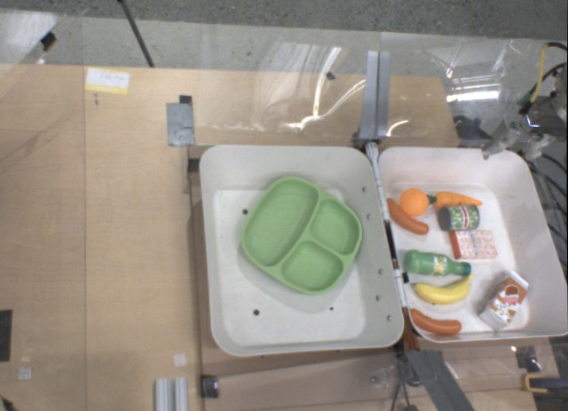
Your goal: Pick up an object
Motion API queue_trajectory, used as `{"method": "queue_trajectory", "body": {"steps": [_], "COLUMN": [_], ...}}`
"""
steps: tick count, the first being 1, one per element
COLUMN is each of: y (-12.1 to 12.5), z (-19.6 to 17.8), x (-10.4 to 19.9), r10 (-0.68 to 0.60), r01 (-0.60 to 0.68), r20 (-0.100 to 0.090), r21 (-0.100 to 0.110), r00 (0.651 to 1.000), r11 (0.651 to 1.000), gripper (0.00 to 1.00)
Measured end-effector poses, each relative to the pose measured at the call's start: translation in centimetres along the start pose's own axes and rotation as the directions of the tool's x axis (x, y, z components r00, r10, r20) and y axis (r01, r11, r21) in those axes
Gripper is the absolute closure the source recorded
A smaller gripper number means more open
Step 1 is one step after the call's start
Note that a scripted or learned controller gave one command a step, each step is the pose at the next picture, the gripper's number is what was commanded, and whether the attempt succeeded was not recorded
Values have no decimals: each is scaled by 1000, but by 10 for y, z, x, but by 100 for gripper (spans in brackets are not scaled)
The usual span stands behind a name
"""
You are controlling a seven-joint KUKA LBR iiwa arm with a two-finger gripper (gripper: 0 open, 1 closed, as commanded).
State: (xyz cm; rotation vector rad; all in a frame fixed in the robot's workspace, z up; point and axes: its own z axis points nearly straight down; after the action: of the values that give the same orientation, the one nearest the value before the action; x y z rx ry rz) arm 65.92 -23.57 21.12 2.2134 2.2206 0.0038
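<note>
2 shallow white bins sit side by side on the wooden tabletop [98, 223]. The left bin [209, 249] holds a green plate [302, 234] with 3 compartments, lying flat and turned at a slant near the bin's middle. The right bin [524, 196] holds 9 toy foods, all resting on its floor. Along the far side are an orange [413, 201] and, just right of it, a carrot [458, 198] lying sideways. A red sausage [407, 218] lies against the orange's near-left side. Right of that stands a green and red can [461, 217], with a pink box [473, 243] just nearer. A green bottle [435, 265] lies on its side near the bin's left wall, its cap pointing right, and a banana [443, 291] curves just nearer than it. A second sausage [435, 321] lies close to the near rim, and a white and orange carton [503, 301] lies tilted at the near right. At the right bin's far right corner, grey hardware with cables [524, 130] reaches in; it is too blurred to tell what part it is.
</note>
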Motion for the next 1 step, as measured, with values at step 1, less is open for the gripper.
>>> {"method": "queue_trajectory", "body": {"steps": [1], "y": [-70], "z": [75], "x": [-8], "r10": [-95], "r01": [95], "r20": [0], "r21": [2], "r00": [995], "r11": [995], "gripper": [0]}}
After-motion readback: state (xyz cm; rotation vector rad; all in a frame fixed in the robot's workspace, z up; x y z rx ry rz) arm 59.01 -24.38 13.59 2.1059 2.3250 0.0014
